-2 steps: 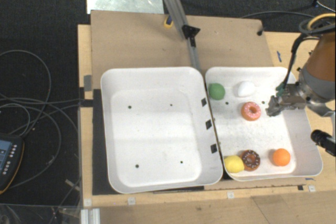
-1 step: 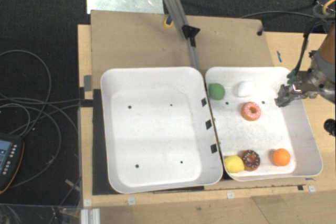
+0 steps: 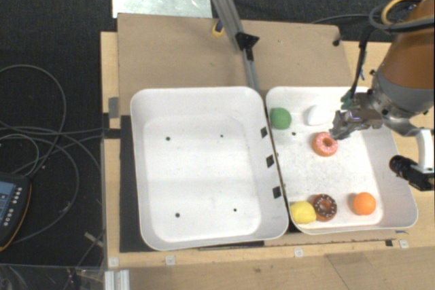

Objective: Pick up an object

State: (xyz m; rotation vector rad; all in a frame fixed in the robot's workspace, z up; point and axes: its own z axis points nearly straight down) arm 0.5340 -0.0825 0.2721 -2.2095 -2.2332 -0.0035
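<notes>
Pink donut (image 3: 325,145) in the right bin (image 3: 391,173) looks like the target; it lies centre right of the frame, flat on the bin floor. Tool (image 3: 343,125) sits just beside it, at its upper-right edge, low over the bin. Whether the tool is spread or pressed together I cannot tell (dark parts blur into each other here). Nothing visibly pinched.

Step in hand, as I judge it: the approach, grasp not yet made. Next move calls for centring over the donut, straddling its rim and closing; its low, flat shape leaves little to bite on.

Neighbours in the same bin: white object (image 3: 317,115) just left of the tool, near enough to get nudged; green ball (image 3: 280,118) further left by the bin wall. Along the lower edge, well apart from the tool: yellow lemon (image 3: 303,212), chocolate donut (image 3: 324,206) touching it, orange ball (image 3: 364,203).

Left bin (image 3: 143,166) alongside on the surface (image 3: 163,44).
</notes>
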